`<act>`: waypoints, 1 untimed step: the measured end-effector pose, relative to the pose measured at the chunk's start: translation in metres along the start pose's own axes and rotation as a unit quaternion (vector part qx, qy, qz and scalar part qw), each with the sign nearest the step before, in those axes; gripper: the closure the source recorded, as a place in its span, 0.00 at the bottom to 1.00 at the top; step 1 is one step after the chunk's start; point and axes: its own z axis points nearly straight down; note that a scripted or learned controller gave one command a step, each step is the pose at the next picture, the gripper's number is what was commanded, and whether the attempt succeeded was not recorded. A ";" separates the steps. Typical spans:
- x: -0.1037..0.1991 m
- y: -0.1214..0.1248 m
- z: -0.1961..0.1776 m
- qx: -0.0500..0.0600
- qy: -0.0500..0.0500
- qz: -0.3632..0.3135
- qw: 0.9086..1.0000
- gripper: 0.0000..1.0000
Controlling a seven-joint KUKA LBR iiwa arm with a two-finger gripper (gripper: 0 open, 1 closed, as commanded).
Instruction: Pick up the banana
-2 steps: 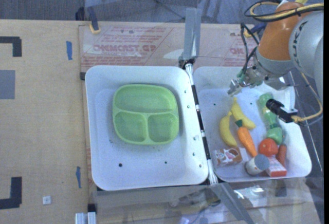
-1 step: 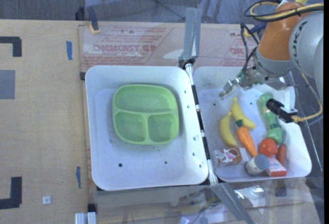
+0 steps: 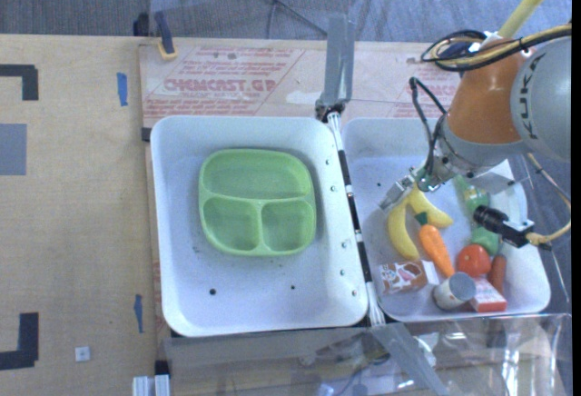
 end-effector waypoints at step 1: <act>-0.015 -0.026 0.000 0.000 0.000 0.025 1.000 0.00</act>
